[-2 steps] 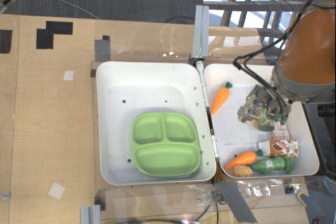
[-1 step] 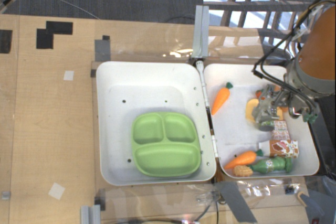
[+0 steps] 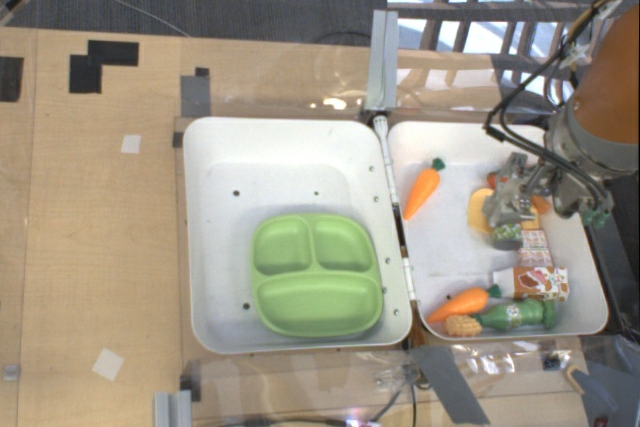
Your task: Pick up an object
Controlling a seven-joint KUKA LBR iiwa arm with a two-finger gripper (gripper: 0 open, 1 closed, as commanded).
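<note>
- The gripper (image 3: 510,207) hangs low inside the right bin (image 3: 440,147), toward that bin's right side, directly over a yellow object (image 3: 480,209) with something orange (image 3: 498,180) showing just behind it.
- Whether the gripper is open or closed on anything cannot be told from this slanted view; the metal body hides what lies beneath it.
- Taking the gripper as the landmark: the upper carrot (image 3: 422,188) lies to its left, well apart, its long axis tilted with the green top pointing up and away.
- Just below the gripper sit small cartons (image 3: 540,277), nearly touching it.
- Further below, at the near wall, a second carrot (image 3: 460,303), a small tan piece (image 3: 462,324) and a green bottle (image 3: 515,315) lie crowded together, their long axes roughly across the bin.
- My judgement: the yellow object under the gripper is the likely target, so the coming move is mostly vertical.
- Far left of the gripper, the left bin (image 3: 220,155) carries a green divided plate (image 3: 315,273).
</note>
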